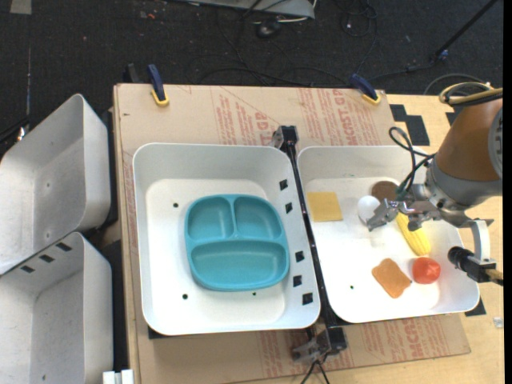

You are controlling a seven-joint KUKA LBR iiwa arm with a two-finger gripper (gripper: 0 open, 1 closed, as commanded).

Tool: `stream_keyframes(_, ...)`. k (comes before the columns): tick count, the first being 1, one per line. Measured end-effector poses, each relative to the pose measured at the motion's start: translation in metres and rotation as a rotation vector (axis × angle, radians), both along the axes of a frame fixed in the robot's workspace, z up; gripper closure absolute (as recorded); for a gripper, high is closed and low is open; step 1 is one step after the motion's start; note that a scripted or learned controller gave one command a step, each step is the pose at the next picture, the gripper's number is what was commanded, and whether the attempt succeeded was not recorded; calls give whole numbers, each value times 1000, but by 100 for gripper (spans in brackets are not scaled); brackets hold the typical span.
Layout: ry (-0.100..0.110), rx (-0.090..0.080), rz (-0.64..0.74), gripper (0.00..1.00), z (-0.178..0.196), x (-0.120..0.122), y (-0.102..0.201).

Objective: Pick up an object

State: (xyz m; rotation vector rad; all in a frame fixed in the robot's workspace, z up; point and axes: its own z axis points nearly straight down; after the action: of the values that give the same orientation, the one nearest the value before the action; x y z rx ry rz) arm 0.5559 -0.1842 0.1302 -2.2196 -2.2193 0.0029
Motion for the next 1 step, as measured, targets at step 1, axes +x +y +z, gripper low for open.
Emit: stream_keyframes(1, 1, 0, 0, 0, -40, -1, 1)
